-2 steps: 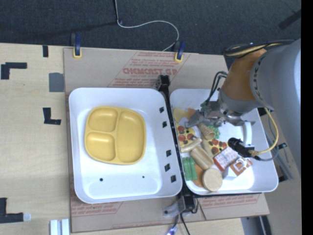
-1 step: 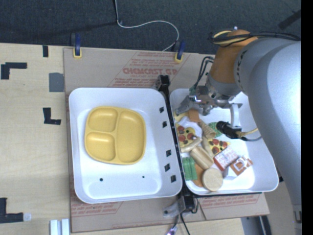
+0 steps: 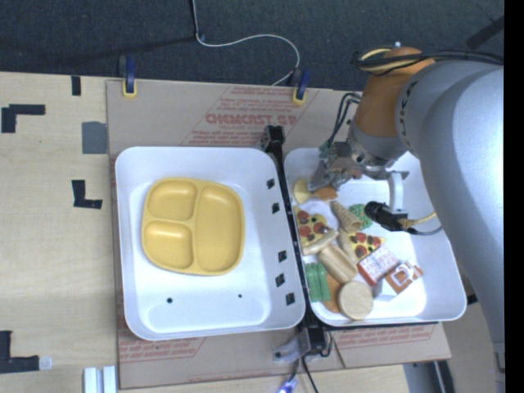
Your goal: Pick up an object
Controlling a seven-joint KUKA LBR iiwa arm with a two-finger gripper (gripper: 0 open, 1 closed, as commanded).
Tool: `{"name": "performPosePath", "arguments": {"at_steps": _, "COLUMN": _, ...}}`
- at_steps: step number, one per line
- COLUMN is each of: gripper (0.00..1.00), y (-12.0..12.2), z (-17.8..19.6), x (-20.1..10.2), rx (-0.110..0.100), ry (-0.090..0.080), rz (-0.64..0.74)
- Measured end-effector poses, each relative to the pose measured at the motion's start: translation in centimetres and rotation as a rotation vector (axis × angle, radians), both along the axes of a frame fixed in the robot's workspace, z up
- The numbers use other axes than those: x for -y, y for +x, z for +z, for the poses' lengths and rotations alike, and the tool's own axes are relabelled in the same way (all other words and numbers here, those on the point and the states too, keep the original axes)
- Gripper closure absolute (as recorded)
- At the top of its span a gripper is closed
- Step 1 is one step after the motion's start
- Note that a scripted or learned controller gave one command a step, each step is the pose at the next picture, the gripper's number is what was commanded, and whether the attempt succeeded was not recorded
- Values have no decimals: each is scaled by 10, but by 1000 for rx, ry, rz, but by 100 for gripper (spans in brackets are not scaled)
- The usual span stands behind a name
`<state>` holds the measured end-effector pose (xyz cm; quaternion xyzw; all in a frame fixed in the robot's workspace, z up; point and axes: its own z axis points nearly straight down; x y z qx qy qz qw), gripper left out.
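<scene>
The tool (image 3: pixel 326 180) is lowered over toys (image 3: pixel 348 252) in the right bin (image 3: pixel 442 297); its opening cannot be told, so a firm grasp is needed next.

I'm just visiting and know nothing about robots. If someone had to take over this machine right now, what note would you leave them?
Pincer: low over the far left corner of the right bin, right at the toy pile; whether it is open or shut can't be made out.
Things: toy food lies heaped in the right bin, including pizza slices, a round wooden disc, a green piece and a small red and white box. The left bin holds a yellow divided tray.
Done: nothing visibly lifted.
Left: grasp one toy and raise it clear of the bin.
</scene>
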<state>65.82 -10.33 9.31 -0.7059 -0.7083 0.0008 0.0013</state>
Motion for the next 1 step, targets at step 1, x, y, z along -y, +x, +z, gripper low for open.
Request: {"name": "performPosePath", "arguments": {"at_steps": 1, "gripper": 100, "y": -38, "z": 96, "x": -87, "rx": 8, "ry": 4, "rz": 6}}
